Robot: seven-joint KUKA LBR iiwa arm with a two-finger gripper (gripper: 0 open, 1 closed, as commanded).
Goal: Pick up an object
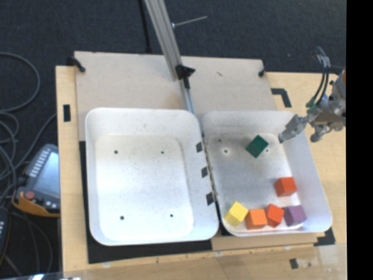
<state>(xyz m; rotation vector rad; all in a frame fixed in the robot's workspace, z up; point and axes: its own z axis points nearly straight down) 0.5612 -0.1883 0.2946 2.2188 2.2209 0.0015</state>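
Desk [70,156]: pale wood, carrying a lighter board at the back and both trays.
Left tray [145,177]: white and shallow, well to the left of the pincer, its floor speckled.
Right tray [309,174]: white and shallow, its upper right rim lying just under the pincer.
Metal rail [166,34]: a slanted silver bar, well to the upper left of the pincer, ending between the two trays.
Pincer [304,129]: at the right edge over the right tray's rim, two grey fingers spread apart with nothing between them.
Green block [256,146]: just left and slightly below the pincer, apart from its fingers, alone on the tray floor.
Red block [285,186]: below the pincer, mid-right of the tray.
Bottom row: yellow block [236,213], orange block [256,218], second red block [274,214] and purple block [295,214], side by side along the near wall, well below the pincer.
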